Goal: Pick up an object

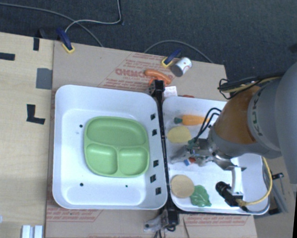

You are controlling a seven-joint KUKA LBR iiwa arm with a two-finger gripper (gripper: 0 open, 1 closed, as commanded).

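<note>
Claw is hanging low over the right bin, its tips lost in clutter, so whether anything is gripped I cannot tell. Going left to right: the left bin is holding a green divided plate; past the divider, a pale yellow round piece is lying at the claw's twelve o'clock, an orange carrot-like item (further up) at one o'clock, and a tan disc with a green leafy piece at six. Crowding is the risk: closing here could be nudging neighbours aside or pinching nothing.
</note>
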